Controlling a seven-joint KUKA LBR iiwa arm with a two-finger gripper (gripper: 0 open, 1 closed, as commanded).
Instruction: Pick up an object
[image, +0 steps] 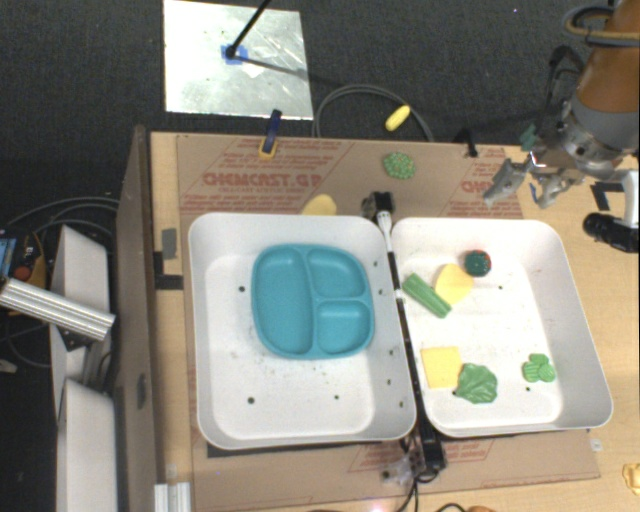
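"CHEMCAST" is printed in red on the brown board (262, 180) under both bins. The gripper (528, 183) is held above the board behind the right bin (575, 300), fingers spread apart, nothing gripped. Inside that bin are seen a green stick (426, 296), yellow blocks (441, 366), leafy pieces (477, 383) and a dark ball (477, 263). A teal tray (311, 301) is set in the left bin (215, 300).

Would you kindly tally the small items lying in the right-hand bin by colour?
Green: 3, the stick, the leafy piece, the small cluster
Yellow: 2, the piece beside the stick, the square
Dark green and red: 1, the ball
Total: 6
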